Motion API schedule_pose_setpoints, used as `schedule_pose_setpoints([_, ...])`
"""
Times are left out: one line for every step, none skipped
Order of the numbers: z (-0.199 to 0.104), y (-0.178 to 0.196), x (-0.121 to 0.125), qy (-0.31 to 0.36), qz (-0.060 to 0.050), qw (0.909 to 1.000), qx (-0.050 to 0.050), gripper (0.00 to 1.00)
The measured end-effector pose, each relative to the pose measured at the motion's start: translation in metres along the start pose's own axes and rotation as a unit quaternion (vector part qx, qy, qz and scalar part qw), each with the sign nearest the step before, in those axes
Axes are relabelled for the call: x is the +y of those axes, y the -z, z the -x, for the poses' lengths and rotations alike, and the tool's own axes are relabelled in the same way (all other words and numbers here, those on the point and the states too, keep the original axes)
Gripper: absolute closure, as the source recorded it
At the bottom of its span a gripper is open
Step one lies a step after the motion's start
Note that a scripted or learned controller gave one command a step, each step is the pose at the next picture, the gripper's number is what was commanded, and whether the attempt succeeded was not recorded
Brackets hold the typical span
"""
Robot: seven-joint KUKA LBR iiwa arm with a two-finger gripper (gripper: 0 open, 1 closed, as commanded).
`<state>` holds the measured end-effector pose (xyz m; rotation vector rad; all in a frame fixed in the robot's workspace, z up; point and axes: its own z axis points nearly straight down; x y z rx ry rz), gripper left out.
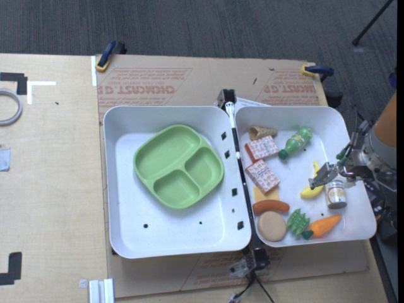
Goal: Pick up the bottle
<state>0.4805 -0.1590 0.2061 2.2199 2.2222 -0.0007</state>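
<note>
The green bottle (295,142) lies untouched in the right bin (353,223), while the jaws (329,175), open and empty, hang over the banana (312,189), so the pick remains.

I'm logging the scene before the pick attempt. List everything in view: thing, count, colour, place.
white bins: 2, white, side by side on the bench
divided plate: 1, light green, in the left bin
bottle: 1, green, upper middle of the right bin, lying down
ice cream cone: 1, tan, top left of the right bin
patterned boxes: 2, red and white, left part of the right bin
sausage: 1, orange-red, below the boxes
bun: 1, beige, bottom left of the right bin
broccoli: 1, green, beside the bun
carrot: 1, orange, bottom right
banana: 1, yellow, right of centre
can: 1, silver, beside the banana
clamps: 2, blue and yellow, on the cardboard's top corners
tool: 1, grey, above the banana
</note>
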Motion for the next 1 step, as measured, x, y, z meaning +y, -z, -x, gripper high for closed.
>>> schedule_pose_setpoints([0.0002, 0.0096, 0.0011, 0.000, 0.000, 1.0000, 0.000, 1.00])
